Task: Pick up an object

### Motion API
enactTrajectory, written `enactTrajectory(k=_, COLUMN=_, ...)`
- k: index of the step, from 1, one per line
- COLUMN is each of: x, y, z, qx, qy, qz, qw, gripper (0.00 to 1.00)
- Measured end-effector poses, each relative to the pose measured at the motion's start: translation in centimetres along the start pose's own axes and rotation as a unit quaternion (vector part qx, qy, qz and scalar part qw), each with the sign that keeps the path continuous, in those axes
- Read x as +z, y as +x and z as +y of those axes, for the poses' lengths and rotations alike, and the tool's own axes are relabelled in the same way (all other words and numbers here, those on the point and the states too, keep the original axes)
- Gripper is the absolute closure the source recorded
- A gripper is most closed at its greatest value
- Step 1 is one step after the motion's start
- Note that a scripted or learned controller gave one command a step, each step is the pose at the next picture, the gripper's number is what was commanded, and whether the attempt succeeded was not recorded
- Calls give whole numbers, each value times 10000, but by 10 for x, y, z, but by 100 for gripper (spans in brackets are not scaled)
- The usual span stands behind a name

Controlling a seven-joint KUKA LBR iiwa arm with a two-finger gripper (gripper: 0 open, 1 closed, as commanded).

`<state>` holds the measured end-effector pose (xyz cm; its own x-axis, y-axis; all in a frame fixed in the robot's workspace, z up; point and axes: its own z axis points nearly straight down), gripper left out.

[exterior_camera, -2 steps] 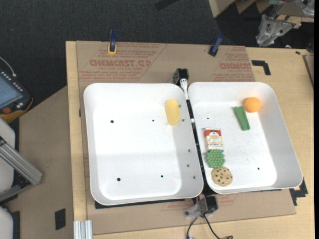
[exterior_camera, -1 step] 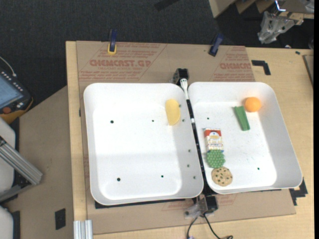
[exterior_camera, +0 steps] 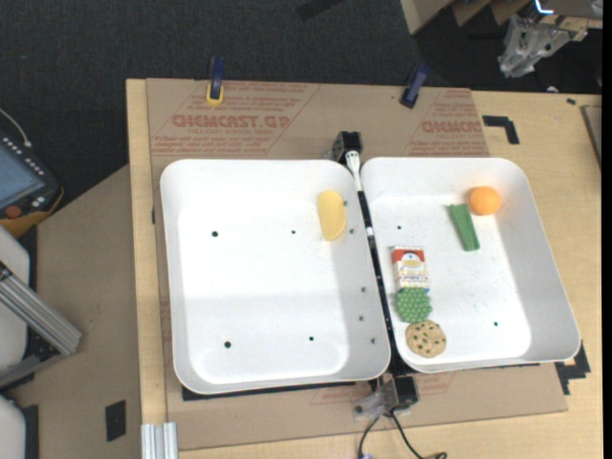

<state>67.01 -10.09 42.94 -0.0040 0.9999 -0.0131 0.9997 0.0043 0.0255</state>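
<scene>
In the left bin, a pale yellow lump lies near the right wall. The right bin holds an orange ball, a green stick, a small red and white carton, a round green piece and a cookie. My gripper hangs at the top right, beyond the far edge of the board and well away from both bins. Nothing is seen in it.
The bins sit side by side on a brown board held by two clamps at its far edge. A cable plug sits between the bins at the back. A screen device stands at the left.
</scene>
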Motion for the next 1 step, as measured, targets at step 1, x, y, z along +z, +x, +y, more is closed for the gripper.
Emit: enactTrajectory(k=1, x=-11, y=0, z=1, qx=-4, qy=-25, qz=-12, qw=10000, gripper=100)
